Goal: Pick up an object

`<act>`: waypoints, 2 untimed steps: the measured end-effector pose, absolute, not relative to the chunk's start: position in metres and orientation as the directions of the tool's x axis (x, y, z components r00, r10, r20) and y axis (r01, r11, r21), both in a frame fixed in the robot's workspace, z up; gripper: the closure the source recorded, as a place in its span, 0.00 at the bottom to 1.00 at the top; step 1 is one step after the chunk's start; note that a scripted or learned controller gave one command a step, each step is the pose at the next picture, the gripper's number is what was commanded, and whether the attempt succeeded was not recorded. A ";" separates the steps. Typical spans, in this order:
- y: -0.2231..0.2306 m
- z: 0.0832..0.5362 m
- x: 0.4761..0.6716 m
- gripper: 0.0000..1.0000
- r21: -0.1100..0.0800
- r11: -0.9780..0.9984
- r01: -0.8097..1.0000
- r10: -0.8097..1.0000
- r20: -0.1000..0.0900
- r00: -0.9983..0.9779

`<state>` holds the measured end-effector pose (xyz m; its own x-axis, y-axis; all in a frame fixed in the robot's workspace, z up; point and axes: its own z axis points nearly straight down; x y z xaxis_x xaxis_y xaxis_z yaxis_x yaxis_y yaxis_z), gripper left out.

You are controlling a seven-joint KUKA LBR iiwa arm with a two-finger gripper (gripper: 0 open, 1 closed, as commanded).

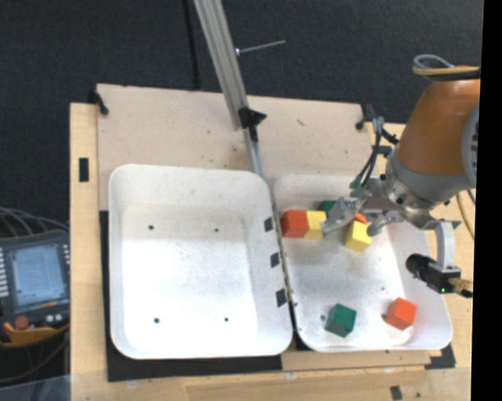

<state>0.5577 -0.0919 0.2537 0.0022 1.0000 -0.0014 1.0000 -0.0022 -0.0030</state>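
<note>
gripper [349,217] sits over the right bin [419,337], up in its 12 o'clock half, arm coming in from 3 o'clock

yellow cube [358,235] is right under the fingertips, touching or just beside them, a shade toward 5 o'clock from the gripper. It sits tilted, one corner pointing down-frame, so no clear long axis to line up on. Whether it's actually between the fingers or only next to them I can't tell, and can't tell how wide the fingers are either; the wrist body and cabling hide that area

other candidates: orange cube [294,223] at 9 o'clock from the gripper, with a second yellow block [315,223] touching its right side; a bit of green [328,206] peeks out behind, mostly hidden by the gripper. Green cube [340,319] and another orange cube [401,313] lie well apart at the 6 o'clock end of the bin

my read: the tilted yellow cube is the target, and the grasp turns on whether it's centred between the fingers. Off-centre on a corner it'll likely squirt out

left bin [194,181] not involved
</note>
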 end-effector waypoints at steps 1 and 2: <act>-0.095 0.211 0.554 0.00 -0.004 -0.002 1.000 1.000 -0.001 0.002; -0.094 0.148 0.553 0.00 -0.006 -0.002 1.000 1.000 -0.001 0.002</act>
